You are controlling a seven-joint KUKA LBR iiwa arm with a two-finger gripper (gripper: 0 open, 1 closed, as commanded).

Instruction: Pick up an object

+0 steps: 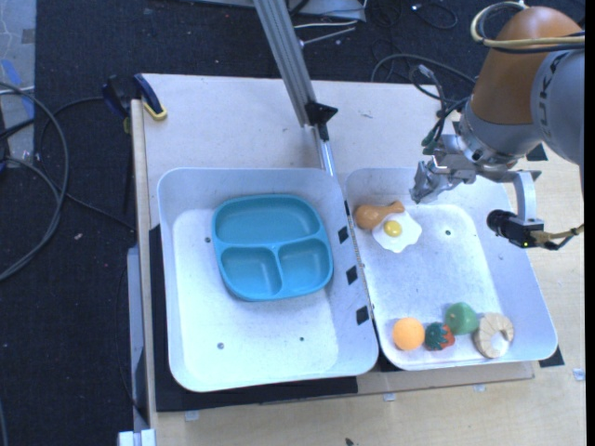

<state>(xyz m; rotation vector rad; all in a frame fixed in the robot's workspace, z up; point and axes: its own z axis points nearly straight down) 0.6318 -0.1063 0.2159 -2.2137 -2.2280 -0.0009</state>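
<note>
The gripper (426,189) hovers at the right bin's (521,291) far edge, just beyond the fried egg (396,231) and drumstick (376,215), probably lining up a descent on them; finger state too blurred to tell.

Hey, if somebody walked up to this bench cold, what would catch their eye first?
Probably the blue three-compartment plastic tray, alone in the left white bin. Next, the grey arm's gripper at the right white bin's far edge, near a toy fried egg, and the colourful toy foods along that bin's near wall.
</note>
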